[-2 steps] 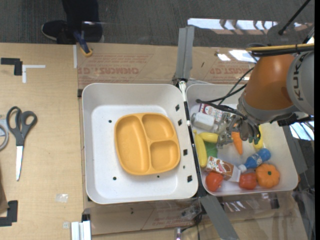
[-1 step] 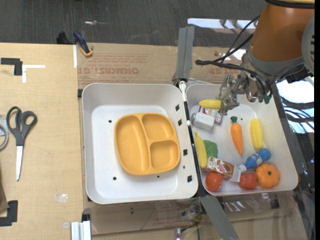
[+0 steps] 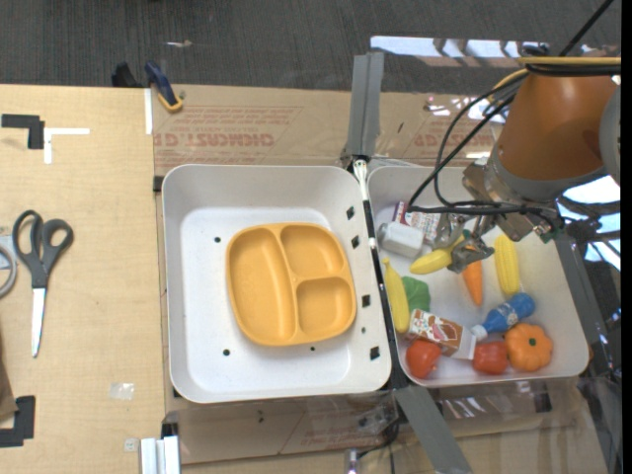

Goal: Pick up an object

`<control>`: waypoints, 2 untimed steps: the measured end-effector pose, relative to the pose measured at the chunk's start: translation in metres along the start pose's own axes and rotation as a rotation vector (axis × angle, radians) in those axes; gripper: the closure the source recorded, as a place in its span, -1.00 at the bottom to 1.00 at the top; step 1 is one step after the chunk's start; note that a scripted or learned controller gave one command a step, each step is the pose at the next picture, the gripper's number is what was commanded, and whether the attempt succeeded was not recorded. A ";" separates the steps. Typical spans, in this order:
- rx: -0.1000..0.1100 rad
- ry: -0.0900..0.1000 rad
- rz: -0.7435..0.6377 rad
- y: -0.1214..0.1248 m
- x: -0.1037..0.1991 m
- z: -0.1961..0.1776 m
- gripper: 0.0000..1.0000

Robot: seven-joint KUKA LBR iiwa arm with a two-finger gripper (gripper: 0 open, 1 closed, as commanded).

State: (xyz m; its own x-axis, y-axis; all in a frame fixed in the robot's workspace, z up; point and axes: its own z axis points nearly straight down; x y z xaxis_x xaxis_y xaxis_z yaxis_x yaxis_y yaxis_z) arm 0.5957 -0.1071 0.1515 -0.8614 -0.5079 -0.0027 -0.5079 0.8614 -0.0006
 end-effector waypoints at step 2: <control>0.001 -0.004 -0.190 0.002 -0.076 -0.121 1.00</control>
